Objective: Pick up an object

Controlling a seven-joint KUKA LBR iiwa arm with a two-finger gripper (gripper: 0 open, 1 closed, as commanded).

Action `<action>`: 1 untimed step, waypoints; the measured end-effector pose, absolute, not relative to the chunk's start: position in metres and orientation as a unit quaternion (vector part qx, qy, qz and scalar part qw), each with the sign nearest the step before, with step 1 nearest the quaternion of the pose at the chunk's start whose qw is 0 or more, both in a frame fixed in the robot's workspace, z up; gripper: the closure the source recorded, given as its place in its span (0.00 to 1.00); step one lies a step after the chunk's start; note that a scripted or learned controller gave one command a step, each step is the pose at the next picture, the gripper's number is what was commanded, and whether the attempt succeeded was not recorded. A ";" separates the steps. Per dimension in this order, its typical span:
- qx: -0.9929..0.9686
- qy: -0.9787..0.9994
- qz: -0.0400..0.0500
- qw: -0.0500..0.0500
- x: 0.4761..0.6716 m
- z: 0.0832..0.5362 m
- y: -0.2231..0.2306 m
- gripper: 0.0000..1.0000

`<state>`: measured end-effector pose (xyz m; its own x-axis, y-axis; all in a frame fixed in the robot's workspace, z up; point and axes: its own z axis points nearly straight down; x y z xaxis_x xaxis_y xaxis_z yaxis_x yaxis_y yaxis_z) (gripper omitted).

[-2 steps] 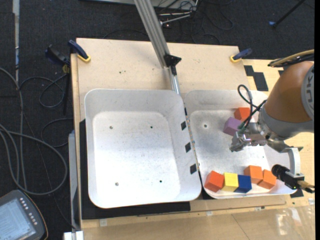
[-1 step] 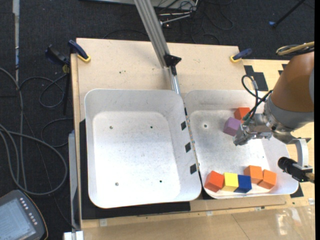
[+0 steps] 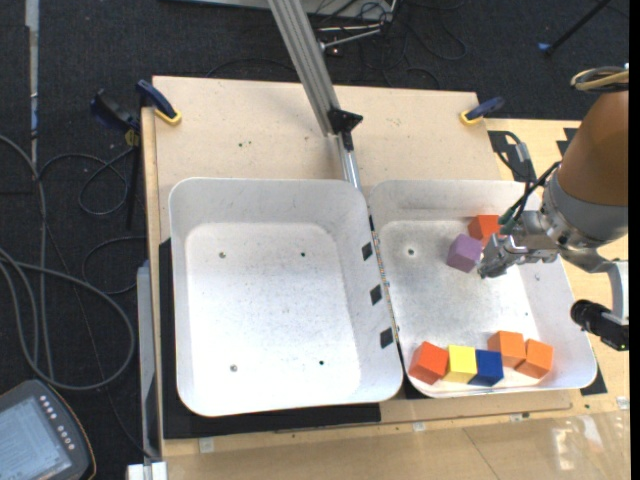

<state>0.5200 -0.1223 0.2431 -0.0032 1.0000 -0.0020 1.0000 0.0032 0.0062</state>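
Five blocks [image 3: 483, 359] line the right bin's [image 3: 560, 298] front; farther back the gripper [image 3: 493, 264], fingers unreadable, hangs beside a purple block [image 3: 463, 253], likely light, stiff, best pinched across flat sides.

Dark carpet floor [image 3: 70, 118], black cables [image 3: 60, 268]; wooden bench [image 3: 260, 128] with clamps [image 3: 160, 103]; metal stand [image 3: 300, 48].

bins [image 3: 200, 298]: white, finely dark-speckled | bench [image 3: 260, 133]: pale tan board | purple block [image 3: 463, 253]: lilac | block at its 2 o'clock [image 3: 483, 226]: orange | front row, 5 o'clock of right bin: orange [image 3: 430, 361], yellow [image 3: 461, 362], blue [image 3: 489, 367], orange [image 3: 508, 346], orange [image 3: 538, 357] | arm [image 3: 600, 158]: orange band over grey | corner clamps [image 3: 160, 103]: blue, yellow tips | floor [image 3: 70, 298]: black
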 end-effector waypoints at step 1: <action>0.704 0.710 0.002 0.001 0.525 0.251 -0.065 1.00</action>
